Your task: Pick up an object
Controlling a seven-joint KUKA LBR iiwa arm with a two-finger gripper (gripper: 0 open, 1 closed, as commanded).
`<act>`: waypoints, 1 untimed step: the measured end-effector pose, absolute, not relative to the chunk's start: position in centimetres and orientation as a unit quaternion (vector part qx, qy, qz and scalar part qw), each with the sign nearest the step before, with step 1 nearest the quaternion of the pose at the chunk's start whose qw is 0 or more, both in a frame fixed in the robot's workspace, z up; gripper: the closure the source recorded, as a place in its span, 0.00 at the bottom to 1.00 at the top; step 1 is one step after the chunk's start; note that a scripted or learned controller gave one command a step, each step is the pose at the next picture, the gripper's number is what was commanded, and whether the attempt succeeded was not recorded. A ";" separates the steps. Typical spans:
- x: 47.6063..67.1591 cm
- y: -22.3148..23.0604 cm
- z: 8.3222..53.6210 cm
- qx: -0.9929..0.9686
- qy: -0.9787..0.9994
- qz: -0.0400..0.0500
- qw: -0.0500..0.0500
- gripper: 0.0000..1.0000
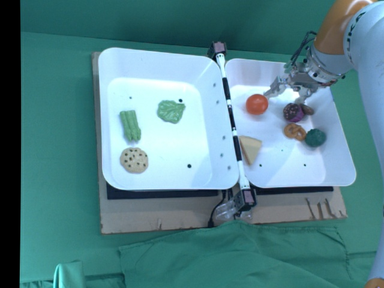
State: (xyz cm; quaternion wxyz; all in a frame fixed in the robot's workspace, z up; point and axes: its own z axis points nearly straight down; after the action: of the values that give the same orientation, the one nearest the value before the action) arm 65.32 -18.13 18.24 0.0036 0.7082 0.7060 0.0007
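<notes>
The metal two-finger tool (292, 87) hovered over the far part of the right shallow white plastic bin (336, 161), its fingers spread apart and gripping nothing. Just beside the tool, toward the near side, lay a round purple toy (293, 111); a round orange-red ball (257, 104) sat near the tool, toward the left bin. Nearer than the purple toy lay a brown pretzel (294, 131) and a dark green lump (315, 137)
</notes>
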 end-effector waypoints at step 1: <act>65.6 -18.3 19.9 0.709 0.705 0.003 0.010 1.00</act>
State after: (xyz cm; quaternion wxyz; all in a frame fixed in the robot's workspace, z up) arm 65.56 -18.33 19.90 0.0103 0.7088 0.7053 0.0028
